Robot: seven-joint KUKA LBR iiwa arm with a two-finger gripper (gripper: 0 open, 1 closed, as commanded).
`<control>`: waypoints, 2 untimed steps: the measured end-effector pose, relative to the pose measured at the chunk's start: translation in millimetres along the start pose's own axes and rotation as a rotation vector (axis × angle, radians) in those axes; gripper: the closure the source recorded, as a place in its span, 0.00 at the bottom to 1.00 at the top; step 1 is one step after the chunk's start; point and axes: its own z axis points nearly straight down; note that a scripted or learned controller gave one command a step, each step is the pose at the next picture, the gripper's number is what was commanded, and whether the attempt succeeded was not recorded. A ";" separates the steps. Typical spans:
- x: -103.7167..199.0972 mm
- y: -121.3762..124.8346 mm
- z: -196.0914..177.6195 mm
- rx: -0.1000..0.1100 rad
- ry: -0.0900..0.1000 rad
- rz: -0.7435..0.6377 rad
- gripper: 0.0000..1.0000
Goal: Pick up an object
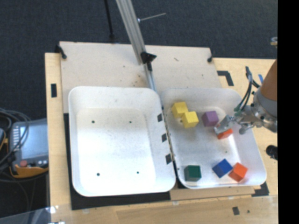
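Six small coloured blocks, one yellow piece (184, 115) L-shaped, sit in smooth white bin (250, 146).

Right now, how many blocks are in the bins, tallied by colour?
Yellow: 2
Purple: 1
Orange: 2
Blue: 1
Green: 1
Total: 7, all in the right bin; one orange block sits at the gripper.

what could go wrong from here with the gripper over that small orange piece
1. The gripper sits right at the small orange-red block, which looks tilted, so it may slip out.
2. The purple cube is close beside it and may get nudged.
3. The right bin's wall is near, leaving little room.
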 end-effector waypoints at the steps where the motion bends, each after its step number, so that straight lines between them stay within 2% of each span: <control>1: -11.6 1.2 53.5 -0.001 -0.001 0.002 0.00; 2: -12.9 0.4 105.8 -0.001 -0.001 0.003 0.00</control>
